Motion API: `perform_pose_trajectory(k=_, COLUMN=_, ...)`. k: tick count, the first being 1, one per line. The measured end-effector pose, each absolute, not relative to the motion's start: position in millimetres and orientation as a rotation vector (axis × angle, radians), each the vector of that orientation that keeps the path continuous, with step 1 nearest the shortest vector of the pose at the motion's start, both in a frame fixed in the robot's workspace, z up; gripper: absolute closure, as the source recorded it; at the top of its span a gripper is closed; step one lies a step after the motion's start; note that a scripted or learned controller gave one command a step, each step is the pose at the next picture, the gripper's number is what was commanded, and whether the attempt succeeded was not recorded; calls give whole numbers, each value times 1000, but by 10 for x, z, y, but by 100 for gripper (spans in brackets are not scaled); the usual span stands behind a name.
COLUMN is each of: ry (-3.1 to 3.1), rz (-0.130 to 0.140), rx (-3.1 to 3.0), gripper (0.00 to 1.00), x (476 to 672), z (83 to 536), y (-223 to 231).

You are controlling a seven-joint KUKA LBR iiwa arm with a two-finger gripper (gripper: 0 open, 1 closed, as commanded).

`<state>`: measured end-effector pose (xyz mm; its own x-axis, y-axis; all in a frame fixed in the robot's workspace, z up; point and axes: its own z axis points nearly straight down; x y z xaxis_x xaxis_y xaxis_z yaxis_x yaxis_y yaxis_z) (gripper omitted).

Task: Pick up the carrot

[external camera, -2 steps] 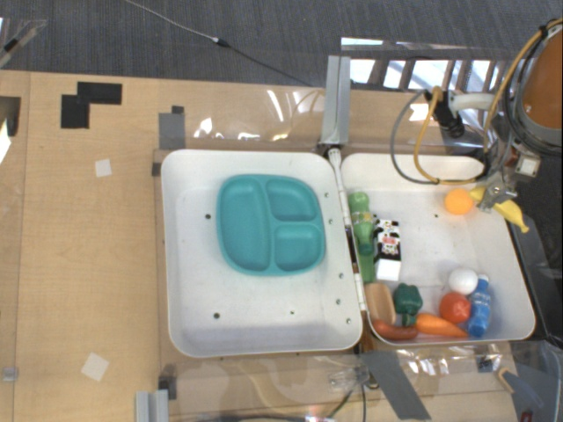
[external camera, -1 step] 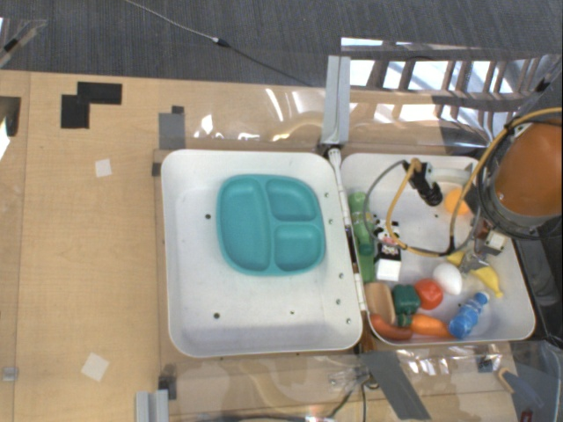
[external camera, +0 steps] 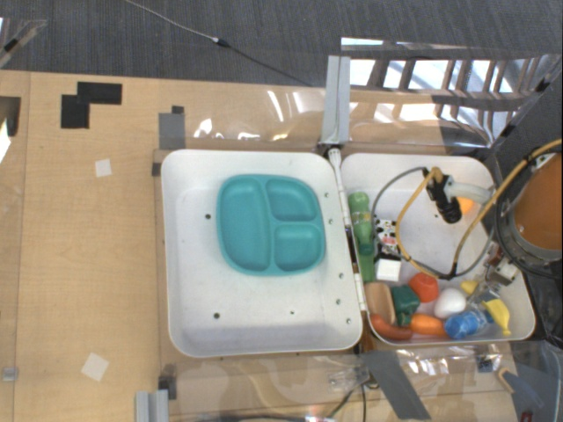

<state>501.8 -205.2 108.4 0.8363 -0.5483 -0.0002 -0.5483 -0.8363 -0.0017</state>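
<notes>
The carrot point(external camera: 428, 325) is a short orange piece lying at the front of the right bin point(external camera: 413, 170), between a red sausage-shaped toy point(external camera: 391, 328) and a blue toy point(external camera: 464, 324). My gripper point(external camera: 495, 274) hangs below the orange-banded wrist point(external camera: 537, 218) near the bin's right wall. It sits to the right of the carrot and further back, with nothing visibly held.
Packed round the carrot are a white egg point(external camera: 450, 303), a red-orange toy point(external camera: 424, 286), a dark green toy point(external camera: 405, 304), a tan block point(external camera: 380, 299) and a yellow banana point(external camera: 498, 313). A green cylinder point(external camera: 359, 222) lies along the divider. A teal divided plate point(external camera: 269, 224) lies in the left bin point(external camera: 189, 323).
</notes>
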Motion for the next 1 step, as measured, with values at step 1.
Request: perform_pose_trajectory(k=1, ry=1062, rz=-8, rx=-2953, gripper=100, x=5590, z=1649, y=-2045)
